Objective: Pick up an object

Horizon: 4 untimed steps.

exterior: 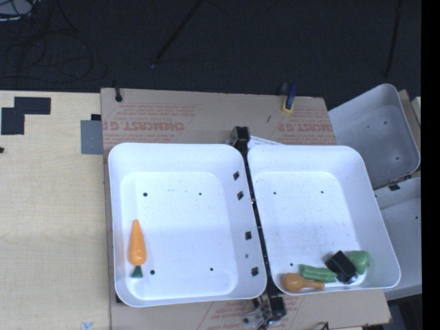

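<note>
Carrot (137, 243), orange with a small green top, lies alone near the front left corner of the left bin (175, 155). Over in the right bin (309, 158), a green piece (317, 273), a black block (342, 266), another green thing (359, 259) and an orange-brown thing (300, 282) crowd together, touching, against the front wall.

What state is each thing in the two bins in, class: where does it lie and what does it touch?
carrot: lying lengthwise by the left bin's left wall, apart from the rest.
black block: right bin's near corner, resting on the green pieces.
green pod: lying flat, beside the block.
orange pear-shaped toy: lying against the near wall.
</note>
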### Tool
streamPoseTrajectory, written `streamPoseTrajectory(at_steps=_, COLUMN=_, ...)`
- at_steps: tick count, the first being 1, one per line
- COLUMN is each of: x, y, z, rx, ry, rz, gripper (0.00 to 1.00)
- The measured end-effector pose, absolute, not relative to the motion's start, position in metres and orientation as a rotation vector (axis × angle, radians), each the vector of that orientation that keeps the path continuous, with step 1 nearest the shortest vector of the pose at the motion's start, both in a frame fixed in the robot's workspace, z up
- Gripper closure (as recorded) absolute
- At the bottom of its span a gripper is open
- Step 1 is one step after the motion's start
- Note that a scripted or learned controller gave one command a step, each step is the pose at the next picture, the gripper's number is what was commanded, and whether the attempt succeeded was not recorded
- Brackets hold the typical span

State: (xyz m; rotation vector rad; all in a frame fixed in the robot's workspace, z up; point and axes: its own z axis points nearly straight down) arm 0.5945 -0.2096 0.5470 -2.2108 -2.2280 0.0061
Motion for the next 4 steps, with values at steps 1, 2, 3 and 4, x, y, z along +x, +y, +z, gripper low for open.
streamPoseTrajectory(at_steps=1, x=0.596, y=-0.156, z=0.534, rx=-2.214, ry=-2.222, rz=0.003, gripper=1.00)
streamPoseTrajectory(at_steps=2, x=0.602, y=-0.106, z=0.537, rx=-2.214, ry=-2.224, rz=0.003, gripper=1.00)
streamPoseTrajectory(at_steps=3, x=0.605, y=-0.056, z=0.537, rx=-2.213, ry=-2.224, rz=0.003, gripper=1.00)
streamPoseTrajectory(at_steps=4, x=0.603, y=-0.033, z=0.537, rx=-2.216, ry=-2.221, rz=0.005, gripper=1.00)
